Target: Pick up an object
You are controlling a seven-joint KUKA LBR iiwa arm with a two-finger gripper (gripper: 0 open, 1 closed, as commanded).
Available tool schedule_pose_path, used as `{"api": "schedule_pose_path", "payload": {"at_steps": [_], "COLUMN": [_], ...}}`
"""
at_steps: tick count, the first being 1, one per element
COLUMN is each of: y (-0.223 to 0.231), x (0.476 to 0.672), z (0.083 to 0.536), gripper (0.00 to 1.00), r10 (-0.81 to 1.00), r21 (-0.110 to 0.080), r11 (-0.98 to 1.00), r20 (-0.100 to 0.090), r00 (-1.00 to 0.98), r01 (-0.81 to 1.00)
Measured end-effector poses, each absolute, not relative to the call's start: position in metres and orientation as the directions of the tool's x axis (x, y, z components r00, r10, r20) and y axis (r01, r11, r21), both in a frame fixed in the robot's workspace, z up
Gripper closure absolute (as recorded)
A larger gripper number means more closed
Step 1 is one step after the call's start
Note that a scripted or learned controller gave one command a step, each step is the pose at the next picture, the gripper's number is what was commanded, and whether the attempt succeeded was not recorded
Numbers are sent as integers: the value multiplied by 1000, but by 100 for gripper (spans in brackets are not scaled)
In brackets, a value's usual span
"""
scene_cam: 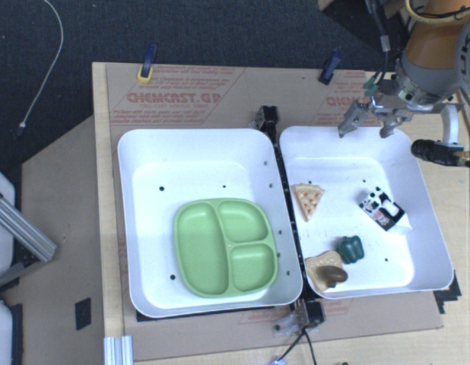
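Two bins (136, 204), one green plate (223, 245), four objects.

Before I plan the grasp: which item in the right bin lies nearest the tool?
The black-and-white packet, by the right wall, closest below the tool; pizza slice, green pepper lie farther.

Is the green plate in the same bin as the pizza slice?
No, the green plate lies in the left bin, while the pizza slice lies in the right bin.
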State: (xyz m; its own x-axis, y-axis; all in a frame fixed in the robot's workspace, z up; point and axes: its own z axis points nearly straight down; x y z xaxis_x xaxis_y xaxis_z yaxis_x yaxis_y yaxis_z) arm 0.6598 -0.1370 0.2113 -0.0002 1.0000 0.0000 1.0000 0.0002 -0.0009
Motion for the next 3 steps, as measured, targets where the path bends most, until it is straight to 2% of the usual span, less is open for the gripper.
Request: {"api": "schedule_pose_path", "payload": {"at_steps": [1, 2, 3], "y": [-141, -141, -141], "x": [661, 656, 655], "z": [149, 105, 83], "gripper": [0, 0, 0], "r10": [1000, 1000, 1000], "r21": [-7, -5, -5], "r11": [0, 0, 0], "r20": [1, 1, 1], "r00": [0, 0, 0], "r01": [1000, 1000, 1000]}}
